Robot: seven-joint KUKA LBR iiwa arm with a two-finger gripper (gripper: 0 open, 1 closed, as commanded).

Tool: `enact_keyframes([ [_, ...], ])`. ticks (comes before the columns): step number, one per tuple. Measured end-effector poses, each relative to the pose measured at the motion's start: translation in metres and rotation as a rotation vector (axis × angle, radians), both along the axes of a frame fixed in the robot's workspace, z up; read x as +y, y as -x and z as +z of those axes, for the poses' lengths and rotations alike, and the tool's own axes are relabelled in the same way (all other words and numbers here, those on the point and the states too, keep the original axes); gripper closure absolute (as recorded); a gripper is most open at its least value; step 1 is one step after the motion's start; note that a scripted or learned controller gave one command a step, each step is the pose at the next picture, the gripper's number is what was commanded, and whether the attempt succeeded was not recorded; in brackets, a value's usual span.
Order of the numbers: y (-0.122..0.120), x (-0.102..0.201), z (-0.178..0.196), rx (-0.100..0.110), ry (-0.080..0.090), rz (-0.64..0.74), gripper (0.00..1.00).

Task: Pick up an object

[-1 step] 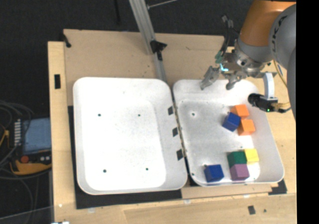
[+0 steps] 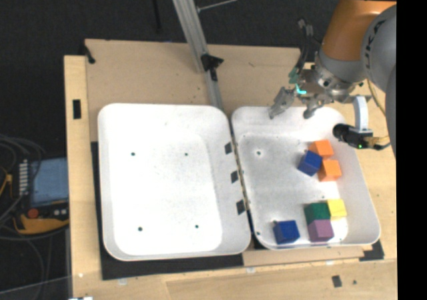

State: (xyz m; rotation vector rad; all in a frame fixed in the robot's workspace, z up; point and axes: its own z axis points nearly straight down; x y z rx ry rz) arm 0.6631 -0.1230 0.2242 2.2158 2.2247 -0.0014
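Camera view is showing the gripper (image 2: 294, 106) hanging spread and holding nothing over the right bin's (image 2: 267, 179) far rim. Orange (image 2: 329, 170), blue (image 2: 309, 163), green (image 2: 317, 212), yellow (image 2: 337, 208) and purple (image 2: 321, 229) blocks are lying nearer, unobstructed. No writing is readable.

Tan wooden bench top (image 2: 147, 72) against a dark floor (image 2: 40, 5), bearing 2 shallow white bins (image 2: 113, 132) side by side, with a slanting metal pole (image 2: 190, 22) behind and cables beside a blue-screened handset (image 2: 47, 182) at left.
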Motion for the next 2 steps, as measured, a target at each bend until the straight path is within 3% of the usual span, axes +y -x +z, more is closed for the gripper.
enact_keyframes([
  [2,-0.009,0.000,-0.104,0.003,0.001,0.000,0.00],
])
